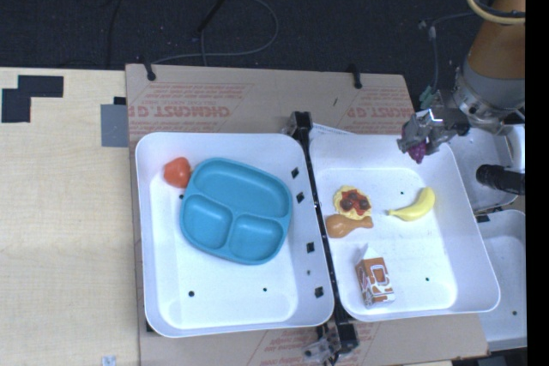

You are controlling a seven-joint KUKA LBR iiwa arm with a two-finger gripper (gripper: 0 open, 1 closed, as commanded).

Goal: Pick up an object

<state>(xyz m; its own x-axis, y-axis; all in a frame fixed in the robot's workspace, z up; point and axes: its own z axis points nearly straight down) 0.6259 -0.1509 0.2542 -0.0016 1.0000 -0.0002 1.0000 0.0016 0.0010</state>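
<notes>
My gripper [418, 145] hangs over the back right corner of the right bin [446, 287], with a small purple object [418, 153] showing between its fingers, lifted off the bin floor. Below it in the same bin lie a yellow banana [413, 206], a yellow round toy with red topping [352, 201], a brown drumstick [347, 225] and an orange-and-white carton [375, 280].
The left bin [214, 304] holds a blue divided plate [234, 210] and a red tomato [177, 172] at its back left. A black divider [313, 219] runs between the two bins. Cardboard lies under both.
</notes>
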